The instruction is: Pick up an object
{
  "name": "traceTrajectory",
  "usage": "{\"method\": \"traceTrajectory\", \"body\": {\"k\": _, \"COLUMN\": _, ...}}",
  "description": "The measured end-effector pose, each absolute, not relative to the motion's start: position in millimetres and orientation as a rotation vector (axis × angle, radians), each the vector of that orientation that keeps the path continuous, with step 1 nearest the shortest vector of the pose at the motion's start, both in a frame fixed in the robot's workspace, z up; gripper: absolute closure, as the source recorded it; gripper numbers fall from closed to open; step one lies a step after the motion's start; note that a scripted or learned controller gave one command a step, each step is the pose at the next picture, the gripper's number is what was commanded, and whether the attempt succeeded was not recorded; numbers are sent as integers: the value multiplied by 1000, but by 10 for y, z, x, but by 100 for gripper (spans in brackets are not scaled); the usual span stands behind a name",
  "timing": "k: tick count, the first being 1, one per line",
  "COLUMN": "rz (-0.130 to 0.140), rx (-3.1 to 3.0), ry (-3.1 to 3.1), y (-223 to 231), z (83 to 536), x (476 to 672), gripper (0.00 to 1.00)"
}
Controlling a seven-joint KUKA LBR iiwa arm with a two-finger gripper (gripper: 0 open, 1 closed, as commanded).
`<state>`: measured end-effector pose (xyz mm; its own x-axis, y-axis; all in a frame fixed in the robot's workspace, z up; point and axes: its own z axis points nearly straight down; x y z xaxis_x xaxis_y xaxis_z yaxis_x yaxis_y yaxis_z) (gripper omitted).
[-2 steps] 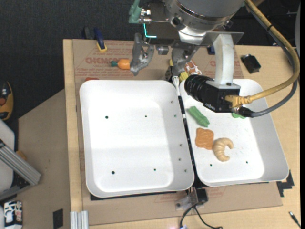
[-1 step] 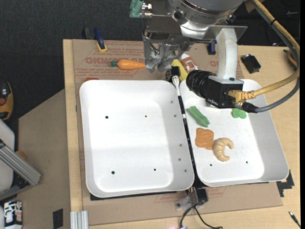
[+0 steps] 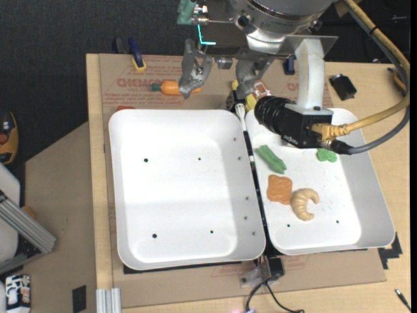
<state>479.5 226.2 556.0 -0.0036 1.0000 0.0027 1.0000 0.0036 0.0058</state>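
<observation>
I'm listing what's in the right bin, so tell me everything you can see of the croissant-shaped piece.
The croissant looks like a small tan toy pastry, plastic-looking, ridged and curved into a crescent with its tips pointing right. It lies flat on the floor of the right bin, beside the orange piece; whether they touch is unclear.

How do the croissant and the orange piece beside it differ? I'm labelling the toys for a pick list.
The croissant is pale tan and curved like a crescent; the orange piece is deep orange and blocky, roughly square. The croissant lies nearer the bin's front, the orange piece nearer the divider. Both rest in the right bin, touching or nearly so.
</observation>
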Motion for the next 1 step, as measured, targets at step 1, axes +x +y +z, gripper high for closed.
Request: {"method": "traceTrajectory", "body": {"k": 1, "rz": 16, "rx": 2213, "ry": 2224, "y": 2269, "z": 5670, "x": 4798, "gripper": 100}}
